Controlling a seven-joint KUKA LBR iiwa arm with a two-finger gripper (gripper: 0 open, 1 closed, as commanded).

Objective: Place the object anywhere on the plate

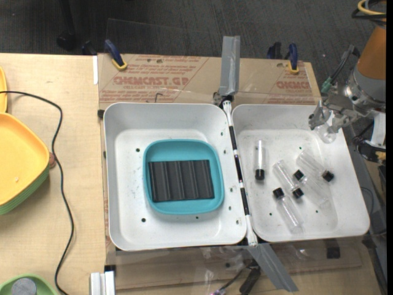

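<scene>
At the near edge of the bench the two white bins sat side by side. In the right bin (344,223) several clear vials with black caps lay scattered: one short of centre at about 7 o'clock (288,214), a cluster (288,178) at the middle, and one lone vial (259,160) towards 9 o'clock, its long axis running near to far with the cap at the near end. In the left bin (116,165) the teal plate (183,178) lay at centre, its dark ribbed insert bare.

The gripper (328,123) hovered over the right bin's far right corner, at roughly 1 o'clock of that bin, and something pale and glassy seemed to hang beneath it; whether that was a vial between the fingers or just glare, I could not tell, nor whether they were parted. The loose vials lay towards 7 and 8 o'clock from the gripper, the plate well apart towards 9 o'clock, across the divider between the bins.

Farther off, cardboard (159,78) was clamped behind the bins, yellow dishes (18,158) stood at the left, and dark carpet (184,11) stretched beyond.
</scene>
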